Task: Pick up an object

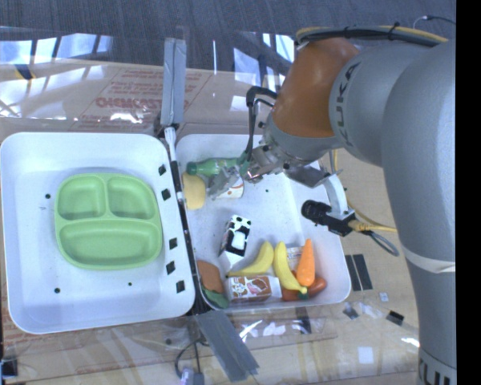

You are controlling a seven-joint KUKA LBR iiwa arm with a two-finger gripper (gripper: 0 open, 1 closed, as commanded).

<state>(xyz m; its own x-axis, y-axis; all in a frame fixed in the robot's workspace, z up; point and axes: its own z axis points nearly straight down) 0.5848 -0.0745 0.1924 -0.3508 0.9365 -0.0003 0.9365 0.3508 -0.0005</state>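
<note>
The right bin [330, 251] holds the objects. A green bottle [202, 168] lies near its back left corner, with a pale yellow piece [194, 192] against the left wall just in front of it. My gripper [224, 181] is low over the bin's back left part, right beside the bottle's right end and over a small white and orange item [237, 189]. The wrist hides what lies under the gripper. A black and white block [238, 235] stands in the middle of the bin.
At the right bin's front lie two bananas [255, 261] [286, 268], a carrot [305, 263], a brown carton [248, 289] and a brown round piece [211, 277]. The left bin [16, 231] holds a green divided plate [108, 219]. A black divider [175, 215] separates the bins.
</note>
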